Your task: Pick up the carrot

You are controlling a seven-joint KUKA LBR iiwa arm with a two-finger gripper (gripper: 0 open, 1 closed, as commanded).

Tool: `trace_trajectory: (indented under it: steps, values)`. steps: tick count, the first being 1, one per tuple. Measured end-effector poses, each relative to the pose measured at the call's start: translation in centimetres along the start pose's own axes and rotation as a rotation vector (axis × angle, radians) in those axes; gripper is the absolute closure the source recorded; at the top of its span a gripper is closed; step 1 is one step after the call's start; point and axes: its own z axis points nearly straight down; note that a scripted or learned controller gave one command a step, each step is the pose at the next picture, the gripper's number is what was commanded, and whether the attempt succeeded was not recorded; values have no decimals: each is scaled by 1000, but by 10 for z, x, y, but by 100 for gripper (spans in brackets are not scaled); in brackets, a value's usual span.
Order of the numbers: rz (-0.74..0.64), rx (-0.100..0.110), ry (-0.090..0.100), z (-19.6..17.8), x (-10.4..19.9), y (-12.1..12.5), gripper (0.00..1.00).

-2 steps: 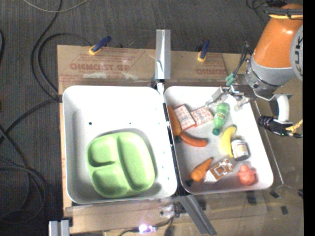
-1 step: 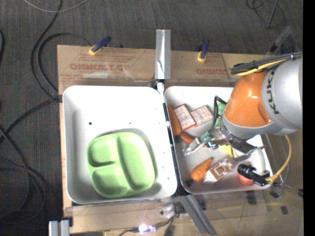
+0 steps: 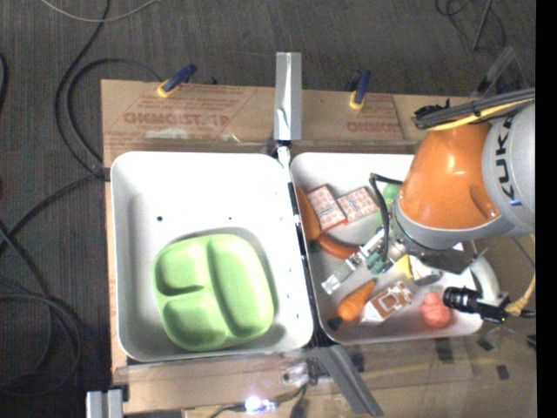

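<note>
While the gripper point(image 3: 364, 266) hangs near it, finger state unclear, the tapered orange carrot point(image 3: 356, 302) lies in the glossy white right bin point(image 3: 306, 174).

**Surface inventory, right bin as reference**

I log the right bin point(image 3: 306, 233) as smooth white plastic, faintly glossy. Inside it, the carrot point(image 3: 356, 301) looks matt orange. Left of it, the green tray point(image 3: 215, 291) reads as satin moulded plastic. Above it, the arm's orange band point(image 3: 448, 181) shines glossy. Beneath it, the bench board point(image 3: 200, 116) looks like matt brown cardboard.
</note>
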Motion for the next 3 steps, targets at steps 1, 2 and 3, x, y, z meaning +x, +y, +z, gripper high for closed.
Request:
trace_trajectory:
  steps: [1, 2, 3]
  values:
    - [221, 1, 3, 78, -47, -31, 0]
    - [220, 3, 9, 72, -46, -30, 100]
    - [395, 2, -1, 0, 17, 11, 100]
